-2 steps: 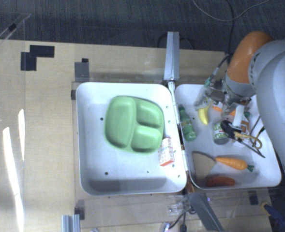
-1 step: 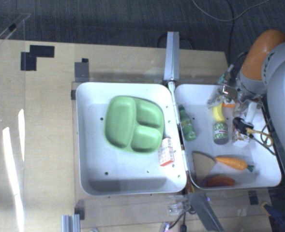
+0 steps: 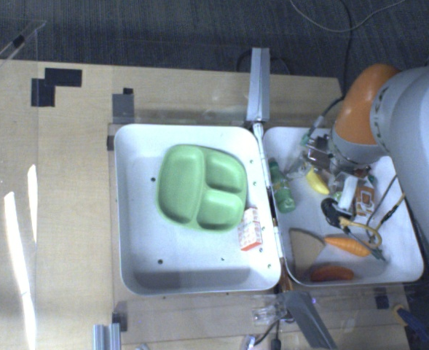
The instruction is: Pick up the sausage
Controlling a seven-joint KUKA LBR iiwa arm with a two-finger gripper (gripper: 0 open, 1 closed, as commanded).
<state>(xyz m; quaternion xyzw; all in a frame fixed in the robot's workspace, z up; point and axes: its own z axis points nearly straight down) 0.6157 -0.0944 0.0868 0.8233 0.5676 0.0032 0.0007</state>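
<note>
Here the sausage (image 3: 332,273) lies in the right bin (image 3: 411,268), hard by its near wall, long axis running left to right. The gripper (image 3: 329,168) hangs toward that bin's far end, well apart; its opening cannot be told. A carrot (image 3: 347,246) lies between them.

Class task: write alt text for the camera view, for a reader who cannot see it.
A grey arm's gripper hangs over the right bin, which holds a sausage, carrot, banana and green bottle. The left bin holds a green tray and a small carton.
</note>
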